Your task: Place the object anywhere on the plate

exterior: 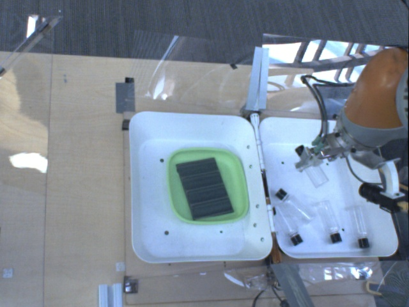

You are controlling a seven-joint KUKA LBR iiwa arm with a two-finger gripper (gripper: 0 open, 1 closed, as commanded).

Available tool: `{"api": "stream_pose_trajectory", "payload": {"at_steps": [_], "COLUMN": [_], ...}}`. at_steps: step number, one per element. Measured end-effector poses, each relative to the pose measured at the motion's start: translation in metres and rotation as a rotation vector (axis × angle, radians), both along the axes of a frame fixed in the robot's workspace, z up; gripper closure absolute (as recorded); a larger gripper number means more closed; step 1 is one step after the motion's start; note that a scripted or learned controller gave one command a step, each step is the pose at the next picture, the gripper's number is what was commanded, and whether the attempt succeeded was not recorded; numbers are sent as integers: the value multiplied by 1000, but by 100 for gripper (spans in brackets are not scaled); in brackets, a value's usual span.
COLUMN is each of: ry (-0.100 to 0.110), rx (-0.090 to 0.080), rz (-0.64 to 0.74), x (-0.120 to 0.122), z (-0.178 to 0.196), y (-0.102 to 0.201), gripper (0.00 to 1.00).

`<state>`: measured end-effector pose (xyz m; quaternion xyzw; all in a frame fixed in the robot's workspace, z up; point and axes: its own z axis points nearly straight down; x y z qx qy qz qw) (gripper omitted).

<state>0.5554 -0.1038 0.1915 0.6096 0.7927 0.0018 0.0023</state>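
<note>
Bright, even daylight; window glare on the bench (29,162); slightly soft focus.

Single fixed camera, mounted above the bench (64,171), looking down at a slant. Far edge of the bench and dark carpet (160,11) sit along the top of the frame. Both white bins fit in frame: left bin (147,235) centre, right bin (383,245) at lower right. The arm (377,101) enters at the right edge. Medium distance.
</note>
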Motion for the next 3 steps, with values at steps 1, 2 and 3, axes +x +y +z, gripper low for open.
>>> {"api": "stream_pose_trajectory", "payload": {"at_steps": [1, 2, 3], "ry": [1, -3, -3], "rx": [0, 0, 0], "rz": [70, 302, 301], "x": [-24, -5, -5], "z": [-7, -6, -5], "y": [87, 186, 185], "gripper": [100, 100, 0]}}
